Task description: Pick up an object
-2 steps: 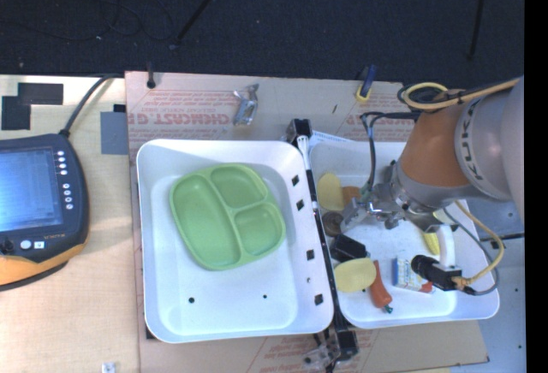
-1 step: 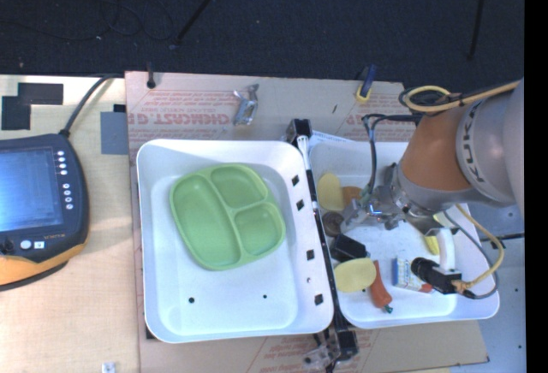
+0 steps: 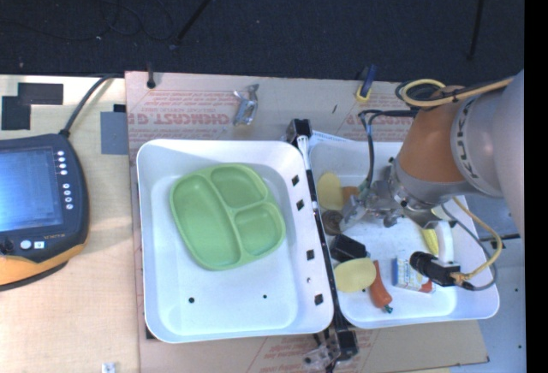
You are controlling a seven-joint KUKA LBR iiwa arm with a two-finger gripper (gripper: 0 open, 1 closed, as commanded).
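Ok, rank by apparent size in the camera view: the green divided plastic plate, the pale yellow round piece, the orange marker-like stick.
1. Green divided plastic plate, clearly largest.
2. Pale yellow round piece.
3. Orange marker-like stick, slimmer, partly hidden, so less certain.

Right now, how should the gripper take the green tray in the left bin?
Judging by its pose, grip the green tray by its raised outer rim, coming straight down from above. It lies flat and alone in the left bin, too wide to span, so a pinch on the edge nearest the gripper, on the right, looks best.
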